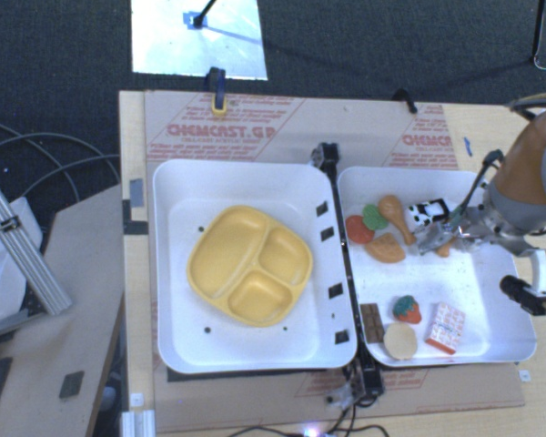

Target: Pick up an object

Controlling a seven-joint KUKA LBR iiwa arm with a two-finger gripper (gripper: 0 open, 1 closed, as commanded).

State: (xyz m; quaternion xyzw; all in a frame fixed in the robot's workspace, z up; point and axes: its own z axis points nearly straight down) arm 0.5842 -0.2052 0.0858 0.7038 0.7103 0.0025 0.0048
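Arm: reached in from the right, over the right bin.
Gripper: hung low near the bin's far edge, just beside the black-and-white toy.
Jaws: couldn't tell from where I stood.
Food pile: drumstick, green piece, red piece, touching, far left corner.
Near edge: strawberry, round biscuit, red-and-white box.
Left bin: held a yellow tray, mid-floor.

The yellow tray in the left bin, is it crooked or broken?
Crooked, yes: the yellow tray sits turned at an angle to the left bin's straight walls. It lies flat and looks whole. In the right bin, the small toys lie scattered near the tool.
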